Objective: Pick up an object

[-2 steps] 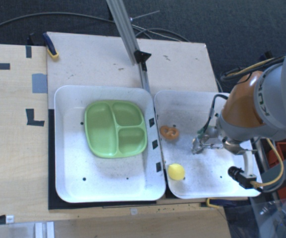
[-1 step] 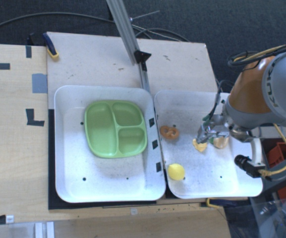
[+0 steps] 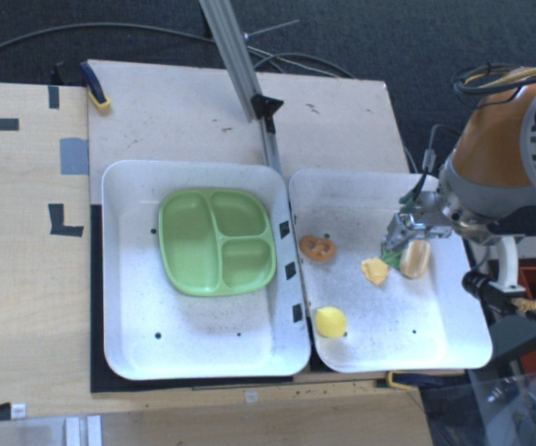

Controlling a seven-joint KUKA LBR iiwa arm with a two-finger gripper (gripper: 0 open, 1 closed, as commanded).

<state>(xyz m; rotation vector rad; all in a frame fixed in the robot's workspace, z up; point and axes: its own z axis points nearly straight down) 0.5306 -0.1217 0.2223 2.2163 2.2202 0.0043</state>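
Observation:
My gripper [image 3: 403,238] hangs low over the right bin [image 3: 453,342], reaching in from the right. Just below it lie a tan bread-roll-like piece [image 3: 415,258], a small green piece [image 3: 393,256] and a pale yellow chunk [image 3: 375,270]. An orange pretzel-shaped item [image 3: 318,247] lies near the bin's left wall. A yellow lemon-like ball [image 3: 330,321] sits at the bin's front left. The fingertips stand right at the tan and green pieces, and nothing is seen lifted between them.
The left bin [image 3: 128,342] holds a green divided plate [image 3: 217,240]. A metal pole [image 3: 235,45] slants down to the divider between the bins. Cables run across the dark floor at the top.

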